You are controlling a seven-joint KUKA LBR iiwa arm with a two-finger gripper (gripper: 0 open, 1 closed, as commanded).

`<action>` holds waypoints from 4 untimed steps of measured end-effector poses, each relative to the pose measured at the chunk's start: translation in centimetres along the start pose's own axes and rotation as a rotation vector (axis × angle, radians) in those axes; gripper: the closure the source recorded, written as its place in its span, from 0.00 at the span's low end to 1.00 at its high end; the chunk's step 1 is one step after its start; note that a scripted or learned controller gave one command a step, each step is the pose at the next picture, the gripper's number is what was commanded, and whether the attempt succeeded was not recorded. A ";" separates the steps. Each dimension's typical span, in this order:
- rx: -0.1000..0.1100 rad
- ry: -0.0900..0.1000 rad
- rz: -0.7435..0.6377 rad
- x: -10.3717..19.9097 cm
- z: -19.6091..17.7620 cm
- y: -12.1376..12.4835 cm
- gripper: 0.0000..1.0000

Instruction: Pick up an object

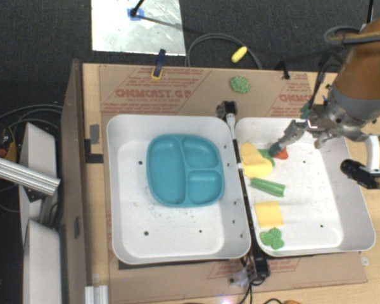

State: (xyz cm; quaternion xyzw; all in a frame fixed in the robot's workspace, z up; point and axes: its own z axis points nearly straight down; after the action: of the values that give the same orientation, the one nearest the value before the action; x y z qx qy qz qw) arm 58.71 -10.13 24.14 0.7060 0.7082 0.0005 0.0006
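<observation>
We see a small red and green toy piece [279,151] lying near the far left corner of the right white bin [329,189], with the two-finger gripper [282,145] lowered right onto it; we cannot tell how its fingers stand. Just beside lie a yellow foam block [256,164], a green cylinder [268,186], a second yellow block [269,214] and a green knobbly piece [273,238]. The left white bin [126,189] holds a blue sectioned plastic plate [185,170].

Printed in red on the brown cardboard sheet [177,84] behind the bins: "CHEMCAST GP", repeated partly at right.
</observation>
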 end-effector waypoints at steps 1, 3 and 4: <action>0.006 0.002 -0.004 1.9 12.5 1.3 0.00; -0.006 -0.001 -0.003 -1.3 15.2 8.4 0.00; -0.006 -0.001 -0.004 -1.4 14.1 8.3 1.00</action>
State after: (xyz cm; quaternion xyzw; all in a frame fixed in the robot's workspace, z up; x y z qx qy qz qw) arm 67.06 -11.47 10.09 0.7046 0.7096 0.0022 0.0030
